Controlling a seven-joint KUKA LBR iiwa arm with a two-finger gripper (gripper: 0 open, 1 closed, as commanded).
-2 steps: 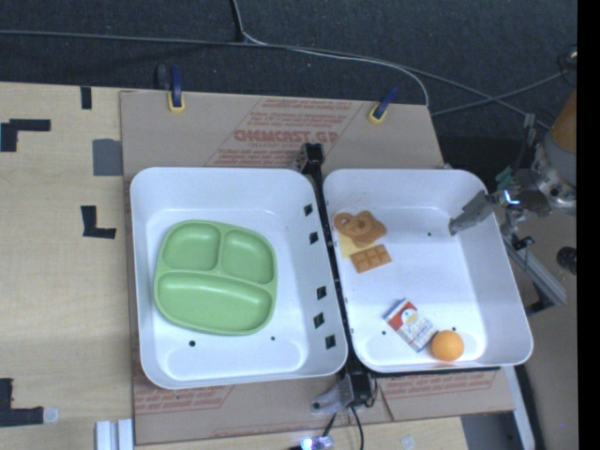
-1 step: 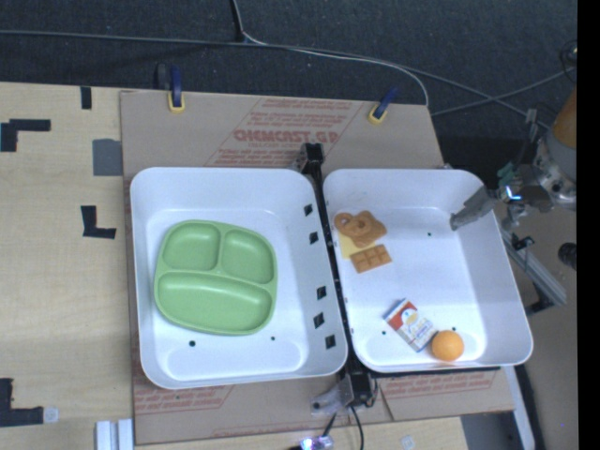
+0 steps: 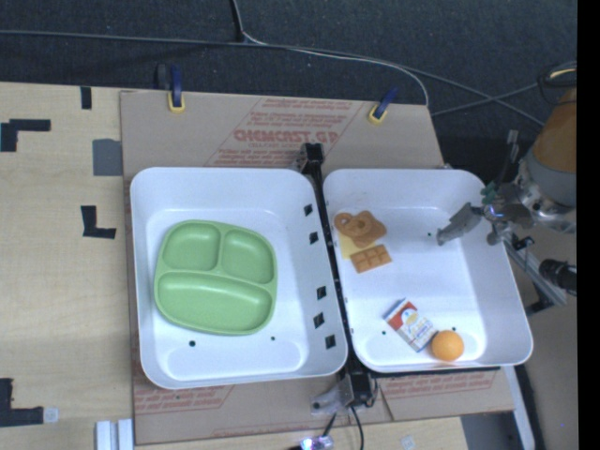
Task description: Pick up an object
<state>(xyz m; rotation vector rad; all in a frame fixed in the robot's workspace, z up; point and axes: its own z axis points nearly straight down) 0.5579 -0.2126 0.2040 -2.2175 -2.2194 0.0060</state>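
The objects lie ahead of and below the gripper (image 3: pixel 448 231), which hangs at the right bin's (image 3: pixel 487 279) far edge: pretzel (image 3: pixel 359 225), waffle (image 3: pixel 369 257), small box (image 3: pixel 411 325) and orange ball (image 3: pixel 448 346). Whether it is open cannot be told, and nothing shows in its grasp. Judged, the approach is under way; next it must descend over one item.

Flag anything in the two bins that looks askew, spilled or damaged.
Nothing is spilled or visibly damaged. The green plate lies flat in the left bin. In the right bin, the carton lies tilted beside the orange, and the pretzel overlaps the waffle and a yellow piece: loose scatter, not disorder.
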